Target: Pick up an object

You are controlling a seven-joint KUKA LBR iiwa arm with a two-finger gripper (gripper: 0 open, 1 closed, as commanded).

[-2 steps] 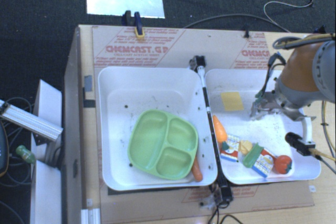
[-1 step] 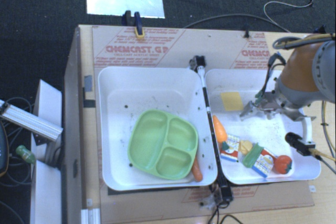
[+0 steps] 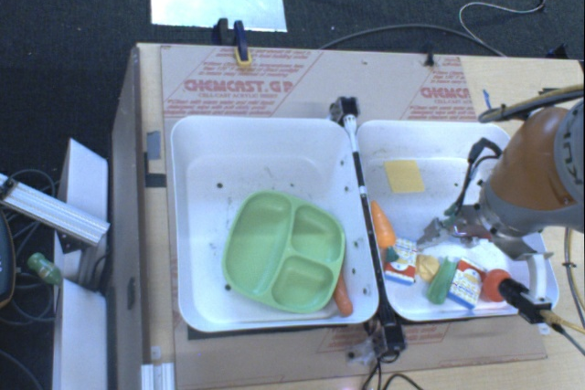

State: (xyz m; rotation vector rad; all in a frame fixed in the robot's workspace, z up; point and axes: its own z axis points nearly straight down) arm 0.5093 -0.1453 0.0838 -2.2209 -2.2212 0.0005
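A: Which step is judged to be in hand?

B: The approach. The gripper [image 3: 437, 231] is seen low in the right white bin [image 3: 439, 162], just above the small red-and-white carton [image 3: 399, 261]. Nothing is seen held; whether the jaws are apart cannot be told.

A: What is called for next?

B: A descent onto that carton, beside the orange plastic carrot [image 3: 382, 225].

The pincer [image 3: 437, 231] tips are too blurred to read, and the arm [image 3: 539, 173] behind it runs off the right edge.
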